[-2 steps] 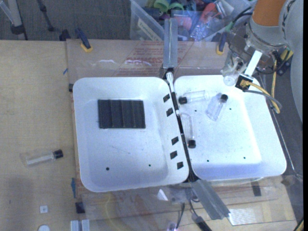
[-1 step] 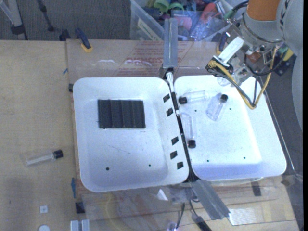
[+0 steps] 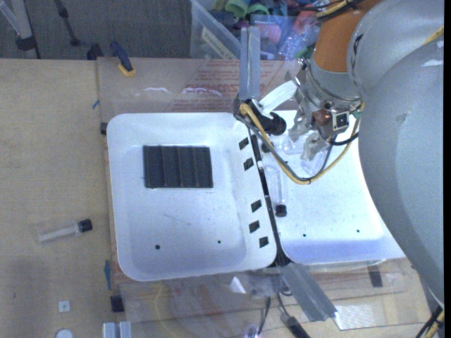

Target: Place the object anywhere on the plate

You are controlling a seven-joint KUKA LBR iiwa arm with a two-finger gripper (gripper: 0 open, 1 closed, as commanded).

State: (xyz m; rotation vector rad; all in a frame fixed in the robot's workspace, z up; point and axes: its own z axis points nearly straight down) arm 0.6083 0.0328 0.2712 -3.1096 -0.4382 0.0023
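**Hand low over the right bin, dark plate alone in the left bin**

You are looking down on two shallow white bins side by side on the desk. In the left bin (image 3: 134, 210) a dark ridged rectangular plate (image 3: 177, 167) lies flat, towards that bin's far edge and roughly midway between its left and right walls. Nothing rests on it.

The arm (image 3: 394, 118) comes in from the right, its orange band (image 3: 337, 44) above the wrist, and fills much of the right bin's (image 3: 331, 231) near-right side. The hand (image 3: 310, 143) hangs over the far part of the right bin, close to the divider between the bins. You can see pale, translucent material at its tip, but the view is too blurred there for you to tell whether the fingers stand apart or together, or whether anything sits between them. A yellow and black cable (image 3: 282, 164) loops from the wrist down across the bin floor.

A clear syringe (image 3: 277, 192) with a dark tip lies in the right bin just beside the divider, nearer you than the hand and apart from it. A second syringe (image 3: 65, 229) lies on the bare desk near its left edge, outside both bins. Beyond the bins, at the desk's far edge, stands a clear tub (image 3: 232, 13) of mixed coloured items.
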